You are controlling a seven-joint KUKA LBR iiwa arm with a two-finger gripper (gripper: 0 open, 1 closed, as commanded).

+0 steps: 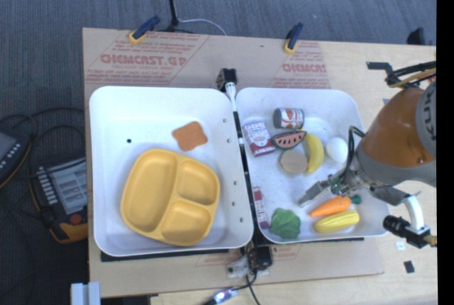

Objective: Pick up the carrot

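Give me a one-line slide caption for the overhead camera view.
Claw poised beside the carrot in the right bin.

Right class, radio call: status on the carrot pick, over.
Gripper low in right bin, just above carrot. Carrot lying free, not held. Corn cob alongside.

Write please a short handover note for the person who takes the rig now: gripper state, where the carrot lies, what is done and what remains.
Gripper: low in the right bin, fingers open, holding nothing, just left of the carrot.
Carrot: on the bin floor near the front edge, between the green vegetable and the yellow corn.
Done: approach only.
Left: close on the carrot and lift it.
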